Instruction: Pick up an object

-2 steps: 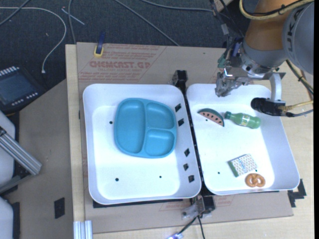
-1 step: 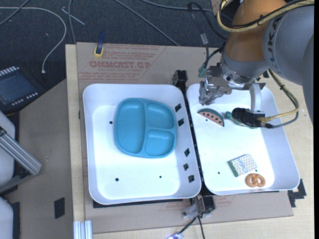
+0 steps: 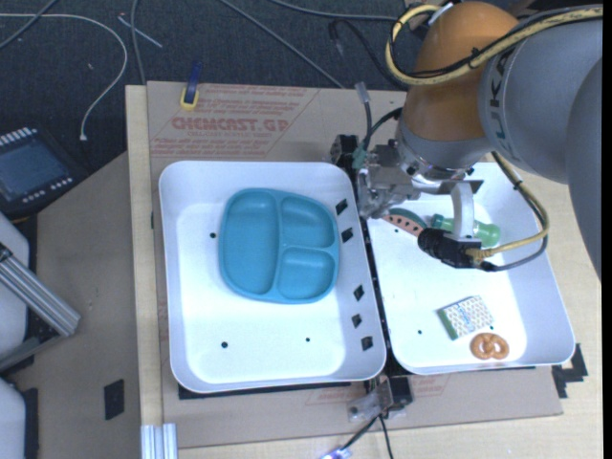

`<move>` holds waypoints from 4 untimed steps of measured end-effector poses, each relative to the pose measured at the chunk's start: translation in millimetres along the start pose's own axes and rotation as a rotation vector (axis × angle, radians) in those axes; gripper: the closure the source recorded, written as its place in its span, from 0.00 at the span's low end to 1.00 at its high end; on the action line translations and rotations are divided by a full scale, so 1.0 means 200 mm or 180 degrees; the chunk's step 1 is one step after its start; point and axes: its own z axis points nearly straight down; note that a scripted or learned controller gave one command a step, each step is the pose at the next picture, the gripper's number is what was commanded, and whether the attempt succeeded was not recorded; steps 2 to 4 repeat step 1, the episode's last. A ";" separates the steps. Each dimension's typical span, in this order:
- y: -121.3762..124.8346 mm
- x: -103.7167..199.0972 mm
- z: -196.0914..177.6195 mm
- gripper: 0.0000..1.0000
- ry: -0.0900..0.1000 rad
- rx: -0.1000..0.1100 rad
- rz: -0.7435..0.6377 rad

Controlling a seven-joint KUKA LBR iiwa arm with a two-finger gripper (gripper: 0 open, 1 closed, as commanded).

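My gripper hangs low over the far left corner of the right bin, close to the wall between the two bins. A pink strip with dark spots lies just to its right on the bin floor. A green object sits further right, partly hidden by the wrist and a black connector. A green and white patterned block and a brown pretzel lie near the bin's front right. Nothing can be seen held in the gripper.
The left bin holds a blue divided plate in its far half. The orange and grey arm covers the far part of the right bin. A yellow cable loops over that bin.
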 end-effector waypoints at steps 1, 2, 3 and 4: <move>-0.09 0.24 0.05 1.00 -0.0001 0.0000 0.0001; -0.09 0.24 0.05 1.00 -0.0001 0.0000 0.0001; -0.09 0.24 0.05 1.00 -0.0001 0.0000 0.0001; -0.09 0.24 0.05 1.00 -0.0001 0.0000 0.0001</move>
